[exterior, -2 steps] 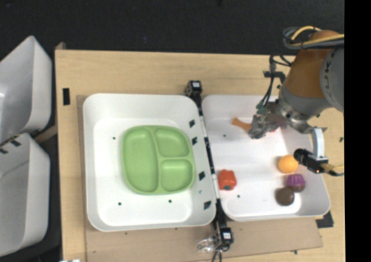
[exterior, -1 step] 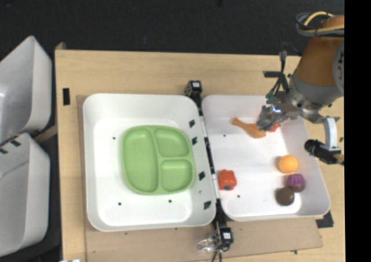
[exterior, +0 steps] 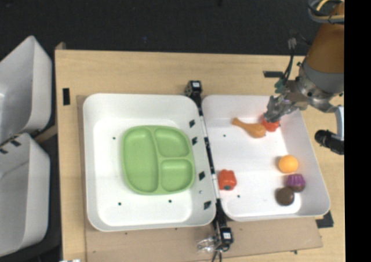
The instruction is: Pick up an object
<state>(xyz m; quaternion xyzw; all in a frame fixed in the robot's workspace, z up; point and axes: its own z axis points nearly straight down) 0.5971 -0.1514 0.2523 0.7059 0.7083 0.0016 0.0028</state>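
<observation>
Pincer: the two-finger gripper (exterior: 276,110) sits at the upper right of the frame, low over the back of the right bin, directly above a small red object; whether it is open, closed or gripping cannot be told from this slant.
Arm: the grey arm with an orange band (exterior: 326,52) enters from the right edge and slopes down and left to the pincer.
Bench: a pale wooden bench top (exterior: 139,72) fills the middle of the frame and bears both bins.
Left bin: a shallow white plastic bin (exterior: 98,197) lies left of centre.
Right bin: a shallow white plastic bin (exterior: 249,197) lies right of centre, its edge against the left bin's.
Tray: a light green plastic tray with three compartments (exterior: 157,159) lies flat in the middle of the left bin.
Drumstick: a tan, drumstick-shaped toy (exterior: 250,127) lies in the upper part of the right bin, its thick end just beside the red object.
Red object: a small red piece (exterior: 270,124) rests under the pincer's tip; its shape is unclear.
Pepper: a red-orange toy pepper (exterior: 226,180) sits near the right bin's left wall, lower centre.
Orange ball: a round orange toy fruit (exterior: 288,164) sits toward the right bin's right side.
Purple piece: a small purple ribbed toy (exterior: 296,182) lies just below the orange ball.
Brown piece: a small dark brown round toy (exterior: 284,196) touches the purple piece at lower right.
</observation>
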